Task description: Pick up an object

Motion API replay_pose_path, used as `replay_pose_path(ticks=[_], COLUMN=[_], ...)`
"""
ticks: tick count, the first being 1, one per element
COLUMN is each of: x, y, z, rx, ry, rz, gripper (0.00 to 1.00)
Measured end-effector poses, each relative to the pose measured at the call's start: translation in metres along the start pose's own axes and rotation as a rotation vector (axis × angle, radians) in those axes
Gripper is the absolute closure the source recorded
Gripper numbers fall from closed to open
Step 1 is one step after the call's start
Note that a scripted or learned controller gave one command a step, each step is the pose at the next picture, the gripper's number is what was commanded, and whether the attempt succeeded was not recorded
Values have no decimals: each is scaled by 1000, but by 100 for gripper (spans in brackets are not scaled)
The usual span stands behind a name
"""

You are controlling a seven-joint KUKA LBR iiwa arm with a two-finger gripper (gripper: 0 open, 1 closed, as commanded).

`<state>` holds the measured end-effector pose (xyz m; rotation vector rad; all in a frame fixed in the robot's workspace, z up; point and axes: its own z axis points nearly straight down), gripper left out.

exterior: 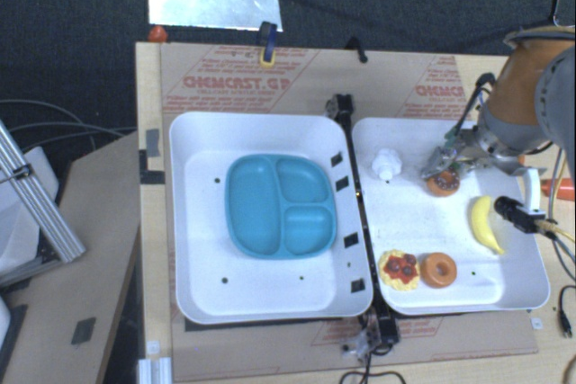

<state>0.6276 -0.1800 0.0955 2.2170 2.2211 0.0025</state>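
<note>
1. Two white bins are seen side by side at frame centre: the left bin (193,220) carries a blue divided plate (279,204), the right bin (531,283) carries the loose items.
2. Items in the right bin: a small white object (387,163) at its upper left, a yellow banana (486,224) at right, a donut (439,269) and a small pizza-like toy (400,270) side by side along the lower edge, and a small brown-orange round item (443,184) near the top.
3. The gripper (441,165) is placed low at the upper middle of the right bin, directly over the brown-orange item and apparently touching or just above it.
4. Finger state: cannot be told. The tips are blurred into the item and no gap can be read.
5. No object is shown lifted; everything appears to rest on the bin floor.
6. Progress judged: approach done, target likely the brown-orange item; a closed grasp and lift remain unconfirmed.
7. Risk judged: the item is small and round, so it could be pushed aside or slip on closing.
</note>
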Motion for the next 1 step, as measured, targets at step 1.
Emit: replay_pose_path(ticks=[1], x=[72], y=[45], z=[-65], rx=[-6], ry=[1], rz=[-8], gripper=[100])
